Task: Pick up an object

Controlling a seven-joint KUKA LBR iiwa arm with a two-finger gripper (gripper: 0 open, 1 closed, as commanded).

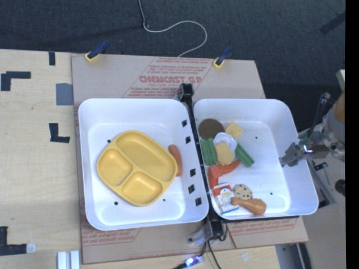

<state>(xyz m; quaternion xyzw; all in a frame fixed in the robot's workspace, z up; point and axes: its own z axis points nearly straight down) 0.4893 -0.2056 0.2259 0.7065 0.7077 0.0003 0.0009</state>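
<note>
Sitting at the right edge of the frame, the tool (293,153) is hovering just over the right rim of the right bin (280,114), with nothing visible between its fingers; whether it is released or clenched I cannot tell, since the parts are small and blurred. The grey arm (336,133) is reaching in from the right behind it.

Lying in the left part of the right bin is a cluster of toy foods, well apart from the tool. A brown round piece (210,128) is resting near the top of the cluster, with a pale yellow block (234,130) just beside it on the right. Below them a corn cob (224,152) is lying between a green piece (208,150) on its left and another green piece (244,155) on its right. An orange-red piece (219,174) is lying under the corn. Lower down, a cookie (243,191), a drumstick (251,205) and a small printed carton (225,199) are lying close together.

Occupying the left bin (95,114) is a yellow divided tray (136,166), and a small sausage (175,159) is lying against the tray's right edge. Both bins are sitting on a cardboard sheet (162,77) on the bench (33,150).
</note>
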